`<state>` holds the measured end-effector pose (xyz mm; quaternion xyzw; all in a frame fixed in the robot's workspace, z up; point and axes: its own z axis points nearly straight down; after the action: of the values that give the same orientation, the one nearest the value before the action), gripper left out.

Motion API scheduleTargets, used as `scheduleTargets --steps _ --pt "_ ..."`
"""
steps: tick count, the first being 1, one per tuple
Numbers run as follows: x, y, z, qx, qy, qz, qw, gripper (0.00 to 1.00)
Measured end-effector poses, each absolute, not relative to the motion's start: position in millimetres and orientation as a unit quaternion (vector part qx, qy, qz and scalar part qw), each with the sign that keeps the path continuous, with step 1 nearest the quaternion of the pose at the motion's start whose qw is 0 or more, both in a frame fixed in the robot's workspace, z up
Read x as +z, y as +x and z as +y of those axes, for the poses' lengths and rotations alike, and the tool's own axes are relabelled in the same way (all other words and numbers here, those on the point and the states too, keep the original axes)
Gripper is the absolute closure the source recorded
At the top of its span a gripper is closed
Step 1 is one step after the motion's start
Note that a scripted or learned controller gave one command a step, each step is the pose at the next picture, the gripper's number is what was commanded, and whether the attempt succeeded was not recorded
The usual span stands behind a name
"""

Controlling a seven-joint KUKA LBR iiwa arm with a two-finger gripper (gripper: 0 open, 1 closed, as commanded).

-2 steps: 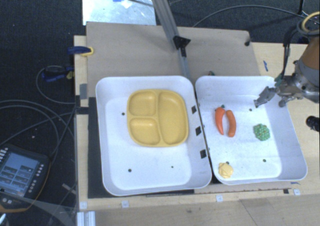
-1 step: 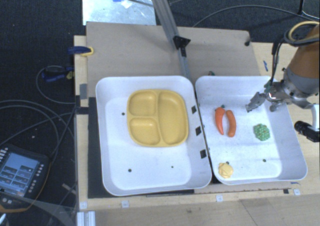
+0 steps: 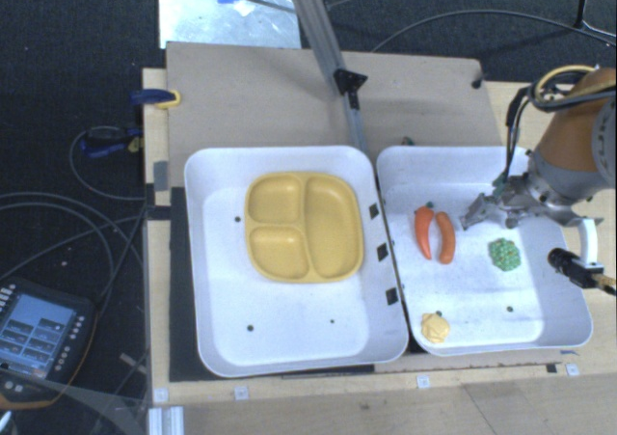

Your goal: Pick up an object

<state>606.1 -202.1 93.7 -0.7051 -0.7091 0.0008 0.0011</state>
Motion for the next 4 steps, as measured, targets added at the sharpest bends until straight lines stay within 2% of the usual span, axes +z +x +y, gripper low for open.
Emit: scheduleTargets --steps 1,3,4 --pt "108 608.1 -203 -0.001 -0.705 -0.709 -0.002 1.0" --pt "206 607.0 -200 -0.002 -0.704 -0.71 -0.004 1.0" --pt "202 598.0 -153 -0.0009 -0.704 -0.711 0.0 1.0"
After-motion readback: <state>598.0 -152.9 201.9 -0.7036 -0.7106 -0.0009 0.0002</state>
